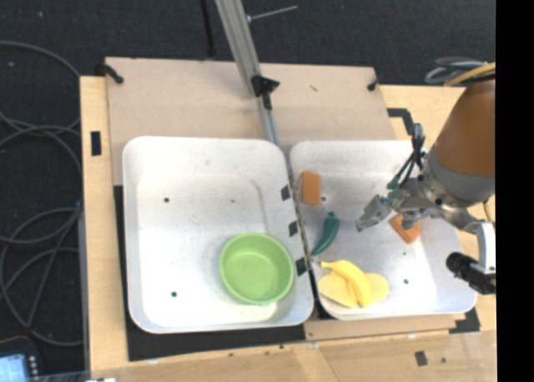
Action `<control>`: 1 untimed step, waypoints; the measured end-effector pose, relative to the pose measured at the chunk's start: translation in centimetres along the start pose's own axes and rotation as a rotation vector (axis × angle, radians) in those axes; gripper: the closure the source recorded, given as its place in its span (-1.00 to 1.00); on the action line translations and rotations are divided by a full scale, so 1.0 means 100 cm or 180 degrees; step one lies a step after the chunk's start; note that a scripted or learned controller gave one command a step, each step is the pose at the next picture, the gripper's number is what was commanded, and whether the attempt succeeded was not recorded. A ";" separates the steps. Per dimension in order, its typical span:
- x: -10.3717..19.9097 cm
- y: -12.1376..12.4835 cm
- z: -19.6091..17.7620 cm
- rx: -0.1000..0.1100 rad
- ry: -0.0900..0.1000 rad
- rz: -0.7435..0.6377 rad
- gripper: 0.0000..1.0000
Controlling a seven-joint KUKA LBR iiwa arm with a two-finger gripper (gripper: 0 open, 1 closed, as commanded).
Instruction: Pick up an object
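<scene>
Yellow banana (pixel 355 281); gripper (pixel 373 214) above

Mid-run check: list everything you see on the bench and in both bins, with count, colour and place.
bowl: 1, green, left bin, near-right corner
block: 1, orange, right bin, by its left wall
green tool: 1, dark green, right bin, below the block
banana: 1, yellow, right bin, near edge, on a pale yellow piece
orange piece: 1, orange, right bin, partly hidden under the gripper
left bin: 1, white, bench left
right bin: 1, white, bench right
rail: 1, grey metal, slanting from the top to between the bins
cables: several, black, floor at left
gripper: 1, grey, over the right bin
arm: 1, orange band, right edge
</scene>
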State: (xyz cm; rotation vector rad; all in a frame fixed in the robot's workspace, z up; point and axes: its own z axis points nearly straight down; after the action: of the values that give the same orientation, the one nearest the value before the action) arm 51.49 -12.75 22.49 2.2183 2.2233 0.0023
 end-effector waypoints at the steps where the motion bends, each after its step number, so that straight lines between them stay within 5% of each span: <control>1: 0.000 0.000 0.000 -0.0002 -0.0001 0.0006 -1.00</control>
State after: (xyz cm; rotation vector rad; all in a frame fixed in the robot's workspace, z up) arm 51.50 -12.76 22.49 2.2198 2.2206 0.0026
